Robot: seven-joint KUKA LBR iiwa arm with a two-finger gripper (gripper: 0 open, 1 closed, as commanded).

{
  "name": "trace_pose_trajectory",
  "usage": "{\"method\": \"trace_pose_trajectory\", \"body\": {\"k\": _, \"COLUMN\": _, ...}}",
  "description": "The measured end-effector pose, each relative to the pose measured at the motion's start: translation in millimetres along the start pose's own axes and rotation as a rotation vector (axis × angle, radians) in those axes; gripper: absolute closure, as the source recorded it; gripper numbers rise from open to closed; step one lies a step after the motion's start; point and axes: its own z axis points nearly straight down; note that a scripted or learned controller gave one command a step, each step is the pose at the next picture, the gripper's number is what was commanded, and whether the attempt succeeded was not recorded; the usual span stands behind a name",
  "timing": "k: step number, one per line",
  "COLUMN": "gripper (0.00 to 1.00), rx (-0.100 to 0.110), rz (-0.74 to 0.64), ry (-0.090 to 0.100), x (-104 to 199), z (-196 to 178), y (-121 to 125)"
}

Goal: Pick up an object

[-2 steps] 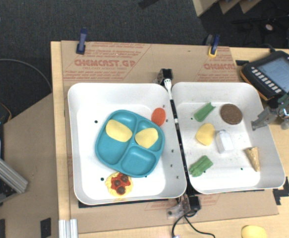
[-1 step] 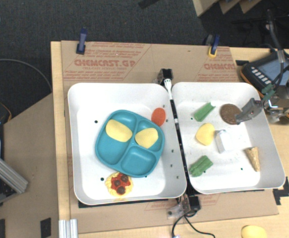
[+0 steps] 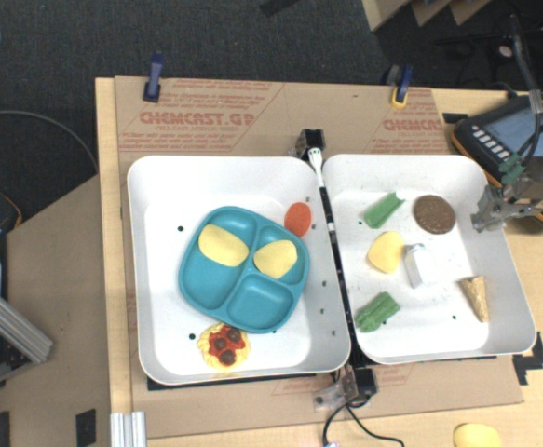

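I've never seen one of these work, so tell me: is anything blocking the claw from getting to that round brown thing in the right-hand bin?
Nothing visible does. The gripper sits at the right bin's right rim, and the brown disc lies just to its left on bare white floor. The green piece is on the disc's far side, and the white block lies nearer the camera.

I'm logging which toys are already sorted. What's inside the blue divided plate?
The blue divided plate holds two yellow pieces, one in each upper compartment. Its lower compartment shows bare blue. Whatever lies beneath the plate is covered.
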Motion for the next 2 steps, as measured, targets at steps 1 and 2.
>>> {"method": "trace_pose_trajectory", "body": {"k": 1, "gripper": 1.00, "rx": -0.002, "rz": -0.007, "ry": 0.002, "x": 73, "z": -46, "y": 5}}
{"method": "trace_pose_trajectory", "body": {"k": 2, "gripper": 1.00, "rx": -0.002, "rz": -0.011, "ry": 0.005, "x": 171, "z": -97, "y": 0}}
